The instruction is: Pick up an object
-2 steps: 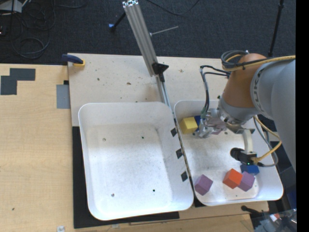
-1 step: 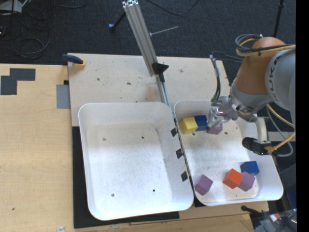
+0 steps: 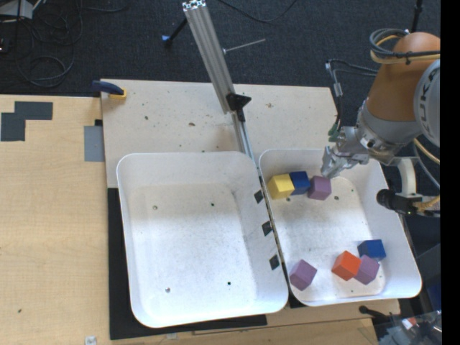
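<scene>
Purple and small, the cube (image 3: 320,188) nearest the gripper (image 3: 333,165) lies in the upper part of the right bin (image 3: 402,264), touching or just beside a blue cube (image 3: 300,182), which in turn sits against a yellow cube (image 3: 281,186). The three make a short row running left to right. The gripper hangs just above and to the right of the purple cube; whether its jaws are spread or closed cannot be told from this slant, and nothing shows between them.

I judge the step in hand to be the approach to that purple cube. To do it well, the gripper wants to come down straight over the cube's middle, with its closing line set along the free faces, front to back in the bin, since the blue neighbour blocks the left side. Coming down off-centre would likely push the cube into the row.

The purple cube has no real long axis; its sides look about equal. It sits slightly turned, its edges not square to the bin wall, so the wrist should match that turn.

Near the bin's lower edge lie another purple cube (image 3: 302,274), an orange cube (image 3: 346,265), a third purple cube (image 3: 367,269) and a second blue cube (image 3: 372,249), well apart from the gripper. The left bin (image 3: 136,192) lies beside.
</scene>
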`<action>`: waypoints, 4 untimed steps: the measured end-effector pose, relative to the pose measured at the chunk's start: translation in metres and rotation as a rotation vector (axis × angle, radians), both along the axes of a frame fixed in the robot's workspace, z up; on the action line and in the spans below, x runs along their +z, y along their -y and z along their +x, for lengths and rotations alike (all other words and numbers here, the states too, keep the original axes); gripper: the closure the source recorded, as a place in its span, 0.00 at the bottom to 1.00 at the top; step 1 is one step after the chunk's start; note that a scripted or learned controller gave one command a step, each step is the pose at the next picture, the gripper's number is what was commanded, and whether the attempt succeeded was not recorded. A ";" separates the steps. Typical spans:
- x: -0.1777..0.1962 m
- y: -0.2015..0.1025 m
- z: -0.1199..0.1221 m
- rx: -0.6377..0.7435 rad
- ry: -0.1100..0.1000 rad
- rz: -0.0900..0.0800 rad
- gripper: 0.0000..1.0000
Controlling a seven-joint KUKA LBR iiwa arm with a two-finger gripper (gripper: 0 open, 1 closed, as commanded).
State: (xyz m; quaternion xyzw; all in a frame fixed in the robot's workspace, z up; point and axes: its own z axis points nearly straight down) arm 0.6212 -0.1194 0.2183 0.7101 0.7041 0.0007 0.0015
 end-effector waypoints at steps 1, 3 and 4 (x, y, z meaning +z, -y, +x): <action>-0.017 -0.001 0.000 0.001 -0.008 0.001 1.00; 0.000 -0.097 -0.009 0.013 -0.005 0.003 1.00; 0.011 -0.153 -0.003 0.013 -0.005 0.003 1.00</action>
